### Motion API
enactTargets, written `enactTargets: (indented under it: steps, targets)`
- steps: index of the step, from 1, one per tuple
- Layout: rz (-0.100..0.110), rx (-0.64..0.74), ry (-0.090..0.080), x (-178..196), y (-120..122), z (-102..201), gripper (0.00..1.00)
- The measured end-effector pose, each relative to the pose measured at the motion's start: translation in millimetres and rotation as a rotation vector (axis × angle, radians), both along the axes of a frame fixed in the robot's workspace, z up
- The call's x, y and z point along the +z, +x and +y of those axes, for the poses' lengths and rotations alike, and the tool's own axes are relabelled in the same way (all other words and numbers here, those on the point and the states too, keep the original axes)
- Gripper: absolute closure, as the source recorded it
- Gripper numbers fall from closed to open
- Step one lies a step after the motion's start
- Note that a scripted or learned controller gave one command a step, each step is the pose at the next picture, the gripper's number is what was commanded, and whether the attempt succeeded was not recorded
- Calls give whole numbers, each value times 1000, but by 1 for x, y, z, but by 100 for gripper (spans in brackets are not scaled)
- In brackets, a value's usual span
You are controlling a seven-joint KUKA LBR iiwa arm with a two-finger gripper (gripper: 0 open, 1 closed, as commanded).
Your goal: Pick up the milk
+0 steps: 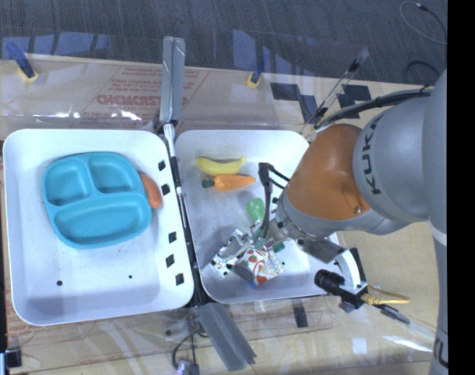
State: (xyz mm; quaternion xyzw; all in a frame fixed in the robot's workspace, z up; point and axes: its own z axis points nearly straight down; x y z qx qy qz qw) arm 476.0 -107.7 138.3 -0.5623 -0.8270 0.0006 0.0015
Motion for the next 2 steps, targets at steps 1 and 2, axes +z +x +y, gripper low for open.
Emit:
enactTargets:
  steps: [1, 2]
  targets:
    - [-1, 39, 0, -7, 49, -4, 0]
    - [-2, 520, 2, -47, 11, 9, 0]
